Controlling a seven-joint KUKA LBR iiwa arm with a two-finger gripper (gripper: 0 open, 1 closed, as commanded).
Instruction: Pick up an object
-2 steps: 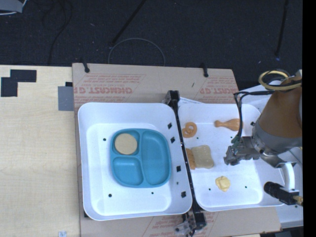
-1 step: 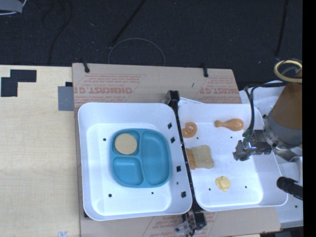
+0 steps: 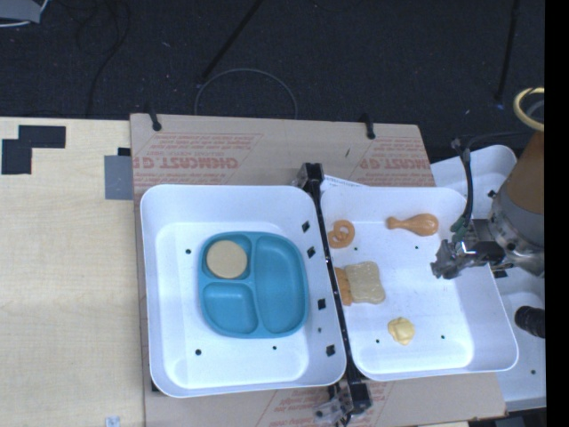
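Toast (image 3: 363, 284) in right bin (image 3: 480, 345) | cookie (image 3: 226, 259) on tray (image 3: 276, 292) | end effector (image 3: 447, 265) state unclear

- The worktop (image 3: 62, 265) carries a cardboard sheet (image 3: 267, 154), and on the sheet sit two bins side by side, touching along their inner walls.
- In the left bin (image 3: 164, 229) lies a divided tray (image 3: 267, 287), near its middle.
- A round cracker (image 3: 226, 259) rests in the tray's upper-left compartment.
- In the right bin (image 3: 462, 345), a pretzel (image 3: 341, 233) lies near the dividing wall, toward the back.
- A drumstick (image 3: 414, 224) lies to the pretzel's right, well apart from it.
- A toast slice (image 3: 360, 284) lies in front of the pretzel, against the dividing wall.
- A small lump (image 3: 402, 330) lies in front and right of the toast.
- The hand (image 3: 452, 263) hangs over the right bin's right side, right of the toast.
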